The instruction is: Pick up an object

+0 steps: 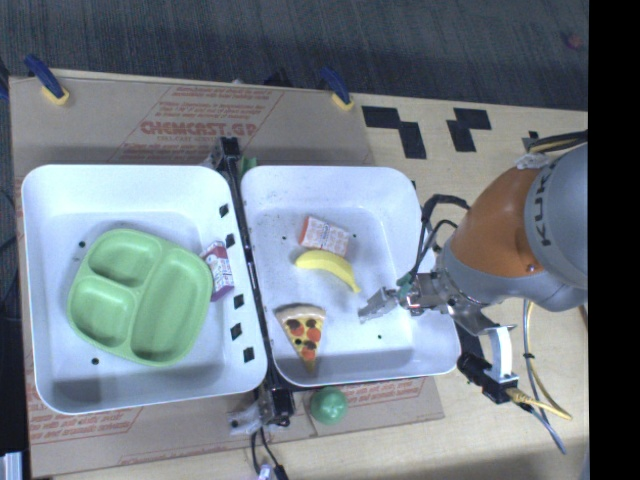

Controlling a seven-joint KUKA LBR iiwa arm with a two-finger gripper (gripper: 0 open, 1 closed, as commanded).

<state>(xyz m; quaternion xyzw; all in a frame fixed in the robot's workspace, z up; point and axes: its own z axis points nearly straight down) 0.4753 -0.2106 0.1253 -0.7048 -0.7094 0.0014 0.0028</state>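
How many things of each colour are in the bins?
Green: 1, plate
Yellow: 1, banana
Orange and white: 1, carton
Purple and white: 1, packet
Tan and red: 1, pizza slice
Total: 5

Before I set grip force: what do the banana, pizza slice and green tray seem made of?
Banana: probably moulded plastic, smooth, uniformly yellow. Pizza slice: likely a plastic toy, with flat painted-looking toppings. Green tray: apparently matte plastic, one even colour, rounded moulded compartments. None can be confirmed by look alone.
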